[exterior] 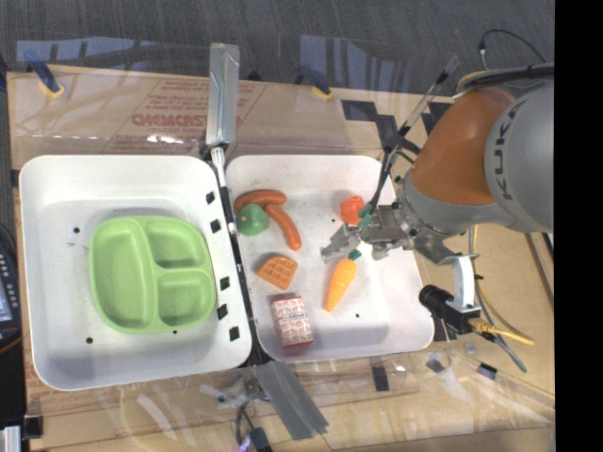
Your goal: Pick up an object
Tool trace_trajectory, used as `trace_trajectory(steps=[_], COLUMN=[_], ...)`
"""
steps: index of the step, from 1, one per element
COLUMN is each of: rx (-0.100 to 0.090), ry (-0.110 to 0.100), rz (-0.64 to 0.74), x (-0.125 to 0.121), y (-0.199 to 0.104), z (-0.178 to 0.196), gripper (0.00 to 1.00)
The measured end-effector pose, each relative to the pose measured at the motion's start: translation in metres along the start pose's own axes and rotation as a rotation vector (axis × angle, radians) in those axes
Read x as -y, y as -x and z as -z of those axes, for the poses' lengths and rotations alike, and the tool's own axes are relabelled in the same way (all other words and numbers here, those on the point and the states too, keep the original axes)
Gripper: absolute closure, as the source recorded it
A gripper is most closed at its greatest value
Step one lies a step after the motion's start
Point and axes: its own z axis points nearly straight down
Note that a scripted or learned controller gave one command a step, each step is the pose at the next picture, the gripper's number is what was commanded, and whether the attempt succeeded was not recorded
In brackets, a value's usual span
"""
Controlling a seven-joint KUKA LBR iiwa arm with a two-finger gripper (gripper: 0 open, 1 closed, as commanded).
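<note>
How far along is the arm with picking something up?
Done: the tool has reached into the right bin and sits just above the carrot. In hand: nothing visibly held. Left: grasping and lifting; carrot, waffle and sausages lie on the bin floor.

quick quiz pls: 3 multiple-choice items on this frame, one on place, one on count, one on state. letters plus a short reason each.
1. Where does the green divided plate lie?
A. in the left bin
B. in the right bin
C. on the bench outside the bins

2. How many compartments does that plate have?
A. two
B. three
C. five

3. How does the carrot stand to the gripper?
A. lifted clear above the bin
B. lying on the right bin's floor, just below the gripper
C. resting on the plate

Key: 1 A, the plate sits on the left bin floor. 2 B, one long section and two smaller ones show. 3 B, the carrot lies flat in the right bin, near the waffle and the box.
</note>
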Motion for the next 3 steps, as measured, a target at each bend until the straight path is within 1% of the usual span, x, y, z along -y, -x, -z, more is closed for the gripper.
trace_trajectory(steps=[1, 2, 3], rx=[0.003, 0.0, 0.001], ry=[0.006, 0.001, 0.002], rz=[0.146, 0.258, 0.498], x=[-0.018, 0.009, 0.013], y=[0.022, -0.002, 0.033], z=[-0.103, -0.113, -0.12], gripper=[0.0, 0.0, 0.0])
